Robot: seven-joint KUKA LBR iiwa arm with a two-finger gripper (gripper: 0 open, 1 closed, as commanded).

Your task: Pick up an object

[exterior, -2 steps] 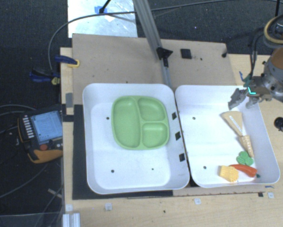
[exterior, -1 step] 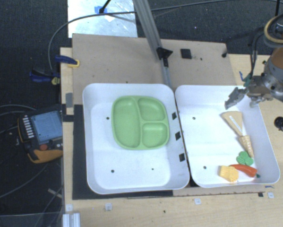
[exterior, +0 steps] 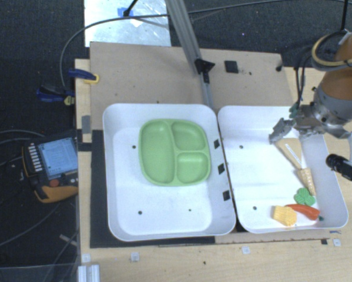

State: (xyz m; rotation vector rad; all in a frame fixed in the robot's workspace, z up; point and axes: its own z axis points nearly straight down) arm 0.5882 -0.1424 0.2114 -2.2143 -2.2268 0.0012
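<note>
Green plate (exterior: 174, 152) in left bin (exterior: 120, 175)

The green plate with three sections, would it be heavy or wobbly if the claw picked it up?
The green plastic three-section plate looks thin and moulded, so probably light and stiff. It lies flat in the left white bin, so it likely won't roll. Its smooth low rim might slip.

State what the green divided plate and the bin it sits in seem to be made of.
Green divided plate: probably moulded plastic, matte to satin; the colour is uniform, the compartment ridges are rounded, and the sheen is soft.

Left bin: looks like thin white plastic, smooth and slightly glossy, with rounded corners and a rolled rim. Painted metal can't be ruled out from this view.
</note>
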